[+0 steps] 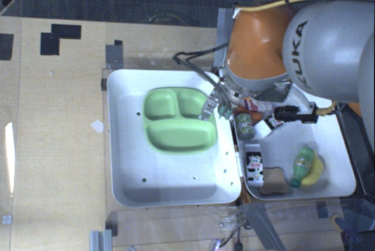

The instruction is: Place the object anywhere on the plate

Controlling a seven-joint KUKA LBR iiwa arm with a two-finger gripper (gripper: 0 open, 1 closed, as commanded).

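Camera view, item list. Plate [179, 121]: green, three compartments, in left bin [126, 144]. Tool [212, 106]: at the plate's right edge, near the divide between bins; whether it is wide, narrow or carrying anything cannot be told. Right bin [343, 182]: green bottle [302, 165], banana [316, 169], small can [244, 125], carton [254, 166]. Risk: any release this near the rim could miss the plate.

The plate [179, 121] at centre frame looks like smooth matt green plastic. Both white bins [126, 144] have a glossy plastic sheen. The desk [53, 126] at left shows pale, matt wood grain. The arm [328, 44] at upper right is satin grey.
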